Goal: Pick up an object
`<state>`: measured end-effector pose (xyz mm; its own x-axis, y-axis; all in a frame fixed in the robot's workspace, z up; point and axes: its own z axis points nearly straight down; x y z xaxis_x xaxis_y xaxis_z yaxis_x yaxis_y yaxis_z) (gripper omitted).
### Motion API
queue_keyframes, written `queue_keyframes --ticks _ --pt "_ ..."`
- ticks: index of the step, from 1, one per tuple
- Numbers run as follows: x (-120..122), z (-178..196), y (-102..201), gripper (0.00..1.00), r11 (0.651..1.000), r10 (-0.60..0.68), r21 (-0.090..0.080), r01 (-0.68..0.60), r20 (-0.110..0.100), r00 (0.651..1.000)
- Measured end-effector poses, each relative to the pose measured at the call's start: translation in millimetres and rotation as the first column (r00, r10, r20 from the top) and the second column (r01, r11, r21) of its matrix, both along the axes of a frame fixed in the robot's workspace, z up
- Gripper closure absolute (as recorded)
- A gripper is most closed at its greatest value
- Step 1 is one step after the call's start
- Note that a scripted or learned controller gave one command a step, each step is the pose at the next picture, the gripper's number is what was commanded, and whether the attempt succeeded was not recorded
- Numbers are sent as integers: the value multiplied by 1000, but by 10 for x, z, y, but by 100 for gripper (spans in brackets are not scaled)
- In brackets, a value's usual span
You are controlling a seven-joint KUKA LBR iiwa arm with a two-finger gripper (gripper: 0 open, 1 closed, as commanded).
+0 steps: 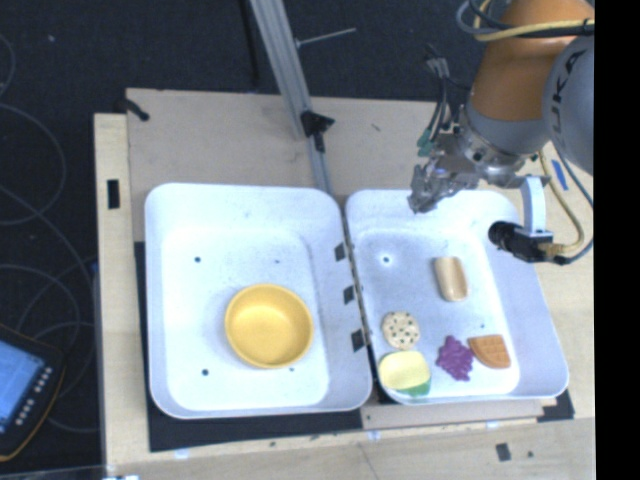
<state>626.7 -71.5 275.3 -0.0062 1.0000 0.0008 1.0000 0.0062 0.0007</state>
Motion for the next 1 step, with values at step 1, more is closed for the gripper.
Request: queue_keyframes --ticks 1 --pt "-101 -156 560 100 1000 1 0 -1 -1 1000"
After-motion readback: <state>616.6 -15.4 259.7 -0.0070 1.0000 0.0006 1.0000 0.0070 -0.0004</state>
